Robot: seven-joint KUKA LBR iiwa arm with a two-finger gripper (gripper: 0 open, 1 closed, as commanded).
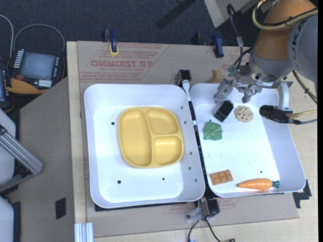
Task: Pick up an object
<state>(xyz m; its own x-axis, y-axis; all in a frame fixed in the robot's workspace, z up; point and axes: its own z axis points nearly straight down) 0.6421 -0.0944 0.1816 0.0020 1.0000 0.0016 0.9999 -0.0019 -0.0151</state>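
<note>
- Plate [150,136]: yellow, three compartments, lying flat in the left bin [101,185], well to the gripper's left; apparently out of play for this reach.
- Leaf [212,131]: green, lying in the right bin [287,150], below and slightly left of the gripper.
- Black block [223,110]: tilted, just below the left finger, near enough to be judged the likeliest target; contact cannot be told.
- Waffle [220,177]: brown square, well below the gripper, at the bin's near edge.
- Gripper [236,88]: held over the far end of the right bin, fingers spread wide, nothing seen between them; the pose is judged an approach before closing.
- Cookie [244,114]: round, speckled, just below the right finger.
- Carrot [257,184]: orange, well below, lying along the near wall.
</note>
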